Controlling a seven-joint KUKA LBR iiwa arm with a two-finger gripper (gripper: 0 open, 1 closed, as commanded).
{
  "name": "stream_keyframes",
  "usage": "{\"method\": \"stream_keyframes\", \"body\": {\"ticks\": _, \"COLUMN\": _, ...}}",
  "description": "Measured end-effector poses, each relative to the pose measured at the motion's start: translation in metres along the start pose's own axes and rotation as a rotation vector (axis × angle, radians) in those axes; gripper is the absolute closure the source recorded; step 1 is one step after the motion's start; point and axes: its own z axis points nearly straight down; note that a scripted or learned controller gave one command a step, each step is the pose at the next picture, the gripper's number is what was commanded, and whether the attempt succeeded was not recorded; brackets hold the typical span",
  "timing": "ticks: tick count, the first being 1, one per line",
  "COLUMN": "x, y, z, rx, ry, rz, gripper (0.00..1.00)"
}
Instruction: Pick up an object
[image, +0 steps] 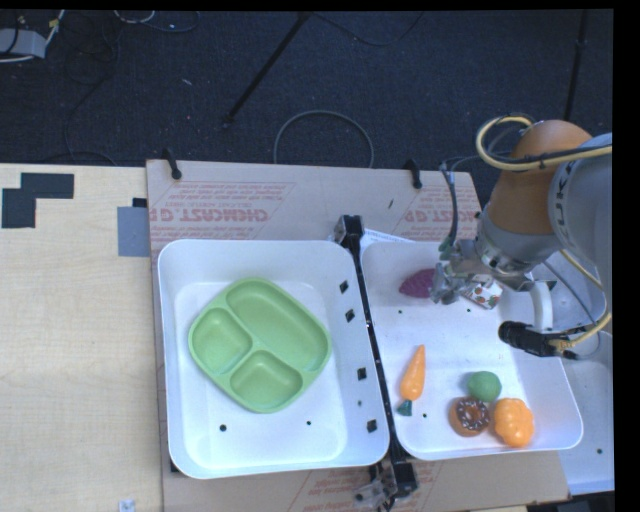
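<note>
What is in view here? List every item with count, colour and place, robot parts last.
Bins: 2, white, side by side on the bench.
Divided plate: 1, light green, in the left bin.
Carrot: 1, orange with a green tip, right bin near the divider.
Purple item: 1, purple-red, top of the right bin beside the gripper.
Green ball: 1, green, lower right bin.
Doughnut: 1, brown with sprinkles, lower right bin.
Orange item: 1, orange, touching the doughnut's right side.
Gripper: 1, grey, low over the top of the right bin.
Arm: 1, grey with an orange band, entering from the right.
</note>
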Motion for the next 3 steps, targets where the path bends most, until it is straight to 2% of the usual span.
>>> {"method": "stream_keyframes", "body": {"ticks": 2, "x": -0.004, "y": -0.005, "z": -0.096, "rx": -0.007, "ry": -0.001, "rz": -0.002, "gripper": 1.0}}
{"method": "stream_keyframes", "body": {"ticks": 3, "x": 0.053, "y": 0.002, "z": -0.104, "rx": -0.004, "ry": 0.001, "rz": -0.006, "gripper": 1.0}}
